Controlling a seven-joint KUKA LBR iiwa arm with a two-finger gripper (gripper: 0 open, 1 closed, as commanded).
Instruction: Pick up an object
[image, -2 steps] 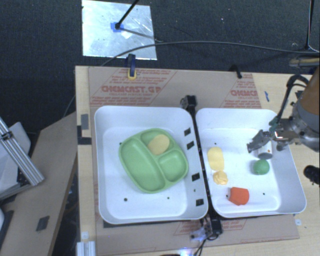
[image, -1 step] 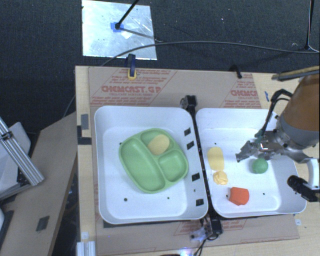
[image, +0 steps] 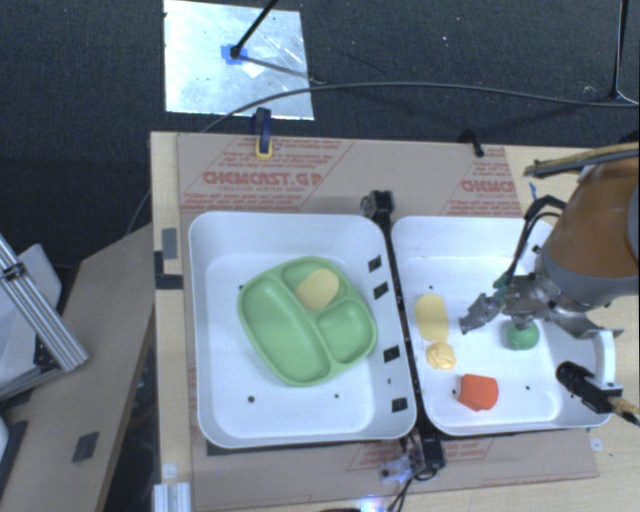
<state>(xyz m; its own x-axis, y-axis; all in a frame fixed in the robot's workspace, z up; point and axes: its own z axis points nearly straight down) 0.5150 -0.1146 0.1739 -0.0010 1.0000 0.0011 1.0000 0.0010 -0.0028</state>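
My gripper (image: 519, 316) hangs low over the right bin (image: 450, 255), directly above a small green object (image: 522, 337) whose top it partly hides. To its left lie a pale yellow oblong piece (image: 432, 316) and a smaller yellow lump (image: 440, 354). An orange-red object (image: 478, 392) rests near the bin's front wall. In the left bin (image: 215, 300) sits a green divided plate (image: 290, 340) with a yellow object (image: 319, 288) in its upper compartment.
The arm's orange band and grey body (image: 595, 240) cover the right bin's far right side. A black divider with clips (image: 398, 320) runs between the bins. Both bins stand on a cardboard sheet (image: 300, 175).
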